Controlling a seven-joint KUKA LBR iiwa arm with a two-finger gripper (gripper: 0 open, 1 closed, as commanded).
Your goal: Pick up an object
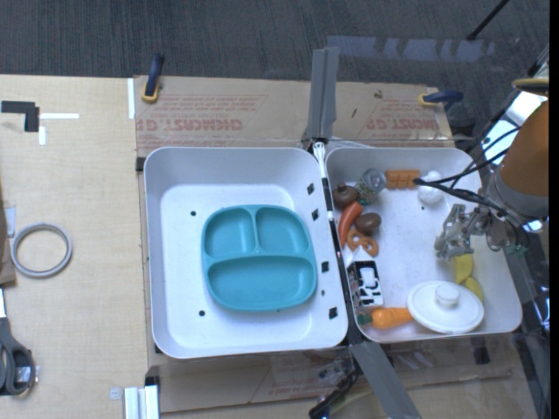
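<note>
In the right bin (502, 321), the yellow piece (466, 271) lies at five o'clock, just beside the gripper (451, 244) (finger state unclear).

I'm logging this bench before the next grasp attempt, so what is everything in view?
white bins: 2, side by side
divided plate: 1, teal, left bin
white lid: 1, right bin, near edge
carrot: 1, orange, beside the lid
yellow item: 1, right bin, under the gripper
small toys: several, mixed colours, right bin's left side
tape ring: 1, grey, bench left
gripper: 1, metallic, over right bin
</note>
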